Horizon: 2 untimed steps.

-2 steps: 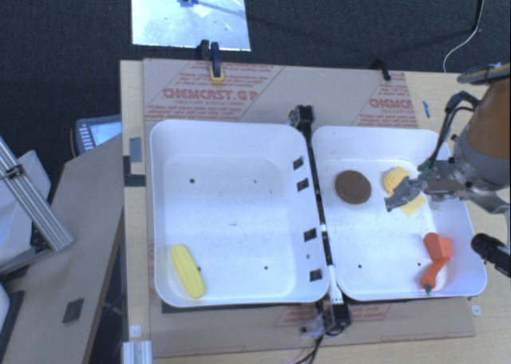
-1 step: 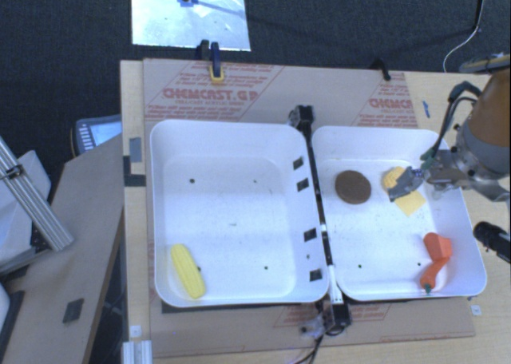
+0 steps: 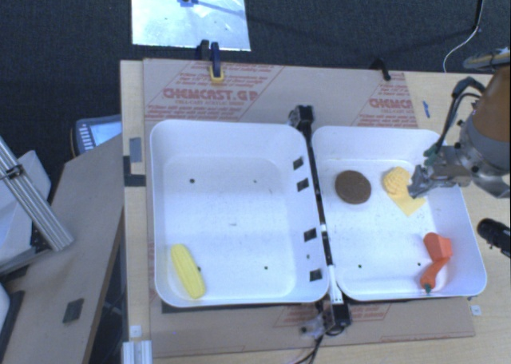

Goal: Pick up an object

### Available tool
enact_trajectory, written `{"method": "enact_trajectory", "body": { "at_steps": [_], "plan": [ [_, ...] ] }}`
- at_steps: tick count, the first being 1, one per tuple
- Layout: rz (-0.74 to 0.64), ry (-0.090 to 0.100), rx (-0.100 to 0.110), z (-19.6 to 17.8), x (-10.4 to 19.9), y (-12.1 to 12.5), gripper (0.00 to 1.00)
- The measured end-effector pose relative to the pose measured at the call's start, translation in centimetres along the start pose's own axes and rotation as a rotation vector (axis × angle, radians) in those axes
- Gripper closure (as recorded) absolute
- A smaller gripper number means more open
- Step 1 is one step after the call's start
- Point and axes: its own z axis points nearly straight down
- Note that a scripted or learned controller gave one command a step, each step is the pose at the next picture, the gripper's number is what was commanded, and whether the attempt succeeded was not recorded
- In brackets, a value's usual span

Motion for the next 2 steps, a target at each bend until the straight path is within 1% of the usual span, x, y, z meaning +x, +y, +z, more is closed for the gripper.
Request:
{"method": "enact_trajectory", "body": {
  "at_steps": [1,2],
  "plan": [
    [-0.003,0.001,0.001,-3.3,2.4,-3.5,1.0],
    [-0.007,0.002,0.004,-2.2,7.0,-0.8,1.0]
  ]
}}
